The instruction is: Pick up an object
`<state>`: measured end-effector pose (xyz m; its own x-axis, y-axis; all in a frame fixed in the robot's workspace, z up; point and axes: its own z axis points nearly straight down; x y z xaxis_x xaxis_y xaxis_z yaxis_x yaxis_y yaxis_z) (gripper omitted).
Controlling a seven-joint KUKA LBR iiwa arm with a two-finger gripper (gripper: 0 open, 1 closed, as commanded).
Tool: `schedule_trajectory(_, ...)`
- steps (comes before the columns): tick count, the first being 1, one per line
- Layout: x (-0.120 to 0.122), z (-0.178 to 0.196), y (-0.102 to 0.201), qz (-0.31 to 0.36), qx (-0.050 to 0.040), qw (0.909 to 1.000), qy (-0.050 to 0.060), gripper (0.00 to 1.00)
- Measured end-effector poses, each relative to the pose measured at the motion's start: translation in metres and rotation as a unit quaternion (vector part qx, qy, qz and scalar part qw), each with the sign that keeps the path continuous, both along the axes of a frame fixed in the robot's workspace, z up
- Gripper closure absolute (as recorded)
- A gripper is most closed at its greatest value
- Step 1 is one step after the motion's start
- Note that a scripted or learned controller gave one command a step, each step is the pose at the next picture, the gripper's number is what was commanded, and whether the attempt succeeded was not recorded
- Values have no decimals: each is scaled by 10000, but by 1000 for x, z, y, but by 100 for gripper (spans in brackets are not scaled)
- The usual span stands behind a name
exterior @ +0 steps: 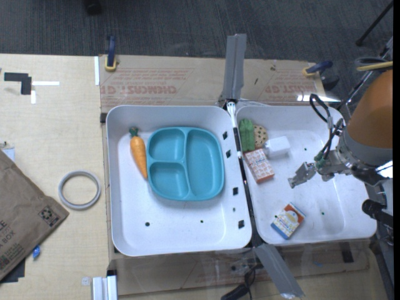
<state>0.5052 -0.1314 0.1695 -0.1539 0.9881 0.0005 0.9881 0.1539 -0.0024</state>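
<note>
Right bin (350, 227) floor: blue packet (287, 221) lies diagonally near claw (301, 175).

We count two white bins: a left bin (122, 224) and a right bin (340, 220). In the left one we see one toy carrot (139, 155) and one blue divided plate (187, 163) with three compartments. In the right one we count five small things: one green item (246, 134), one speckled cookie-like piece (260, 135), one white block (278, 146), one reddish packet (259, 165) and one blue-edged packet (287, 221). On the table we see one roll of tape (79, 189) and one brown cardboard box (22, 214).
</note>
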Motion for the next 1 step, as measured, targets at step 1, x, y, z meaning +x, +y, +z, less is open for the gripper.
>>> schedule_trajectory(1,38,-1,-45,-1728,-9,9850,2,0)
